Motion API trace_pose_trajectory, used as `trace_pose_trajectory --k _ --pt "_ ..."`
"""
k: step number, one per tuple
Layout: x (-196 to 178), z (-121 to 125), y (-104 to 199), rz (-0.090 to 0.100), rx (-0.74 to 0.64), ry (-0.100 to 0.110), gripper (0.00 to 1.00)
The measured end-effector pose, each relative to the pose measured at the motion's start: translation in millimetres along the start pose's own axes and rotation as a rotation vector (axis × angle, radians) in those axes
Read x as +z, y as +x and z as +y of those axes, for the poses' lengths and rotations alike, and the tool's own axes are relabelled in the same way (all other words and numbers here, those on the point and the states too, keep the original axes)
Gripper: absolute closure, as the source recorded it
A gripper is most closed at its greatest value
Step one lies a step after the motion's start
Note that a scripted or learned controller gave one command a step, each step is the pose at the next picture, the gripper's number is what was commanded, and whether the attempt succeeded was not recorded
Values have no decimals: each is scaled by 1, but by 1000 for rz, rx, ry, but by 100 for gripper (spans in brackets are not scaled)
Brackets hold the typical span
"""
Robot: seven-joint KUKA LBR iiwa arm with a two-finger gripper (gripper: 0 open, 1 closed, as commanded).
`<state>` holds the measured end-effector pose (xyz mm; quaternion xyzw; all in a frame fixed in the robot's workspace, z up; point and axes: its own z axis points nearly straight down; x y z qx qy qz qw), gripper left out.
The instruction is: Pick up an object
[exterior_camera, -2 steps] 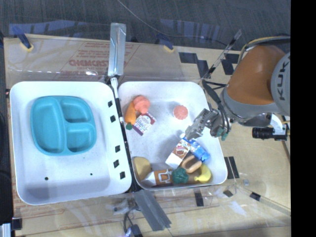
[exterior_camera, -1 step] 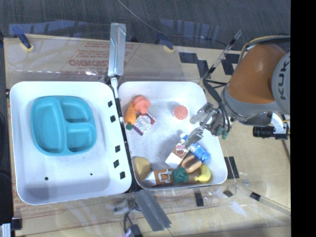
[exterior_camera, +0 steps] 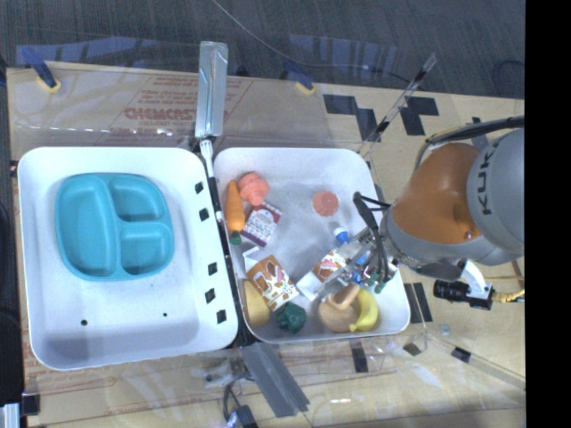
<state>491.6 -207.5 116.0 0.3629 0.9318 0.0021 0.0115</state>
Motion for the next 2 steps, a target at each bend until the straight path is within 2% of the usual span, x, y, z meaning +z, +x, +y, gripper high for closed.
trace_pose_trajectory --k 1,2 --pt "8 45 -10 -10 268 1 0" --pt "9 47 -17 -3 491 -11 0"
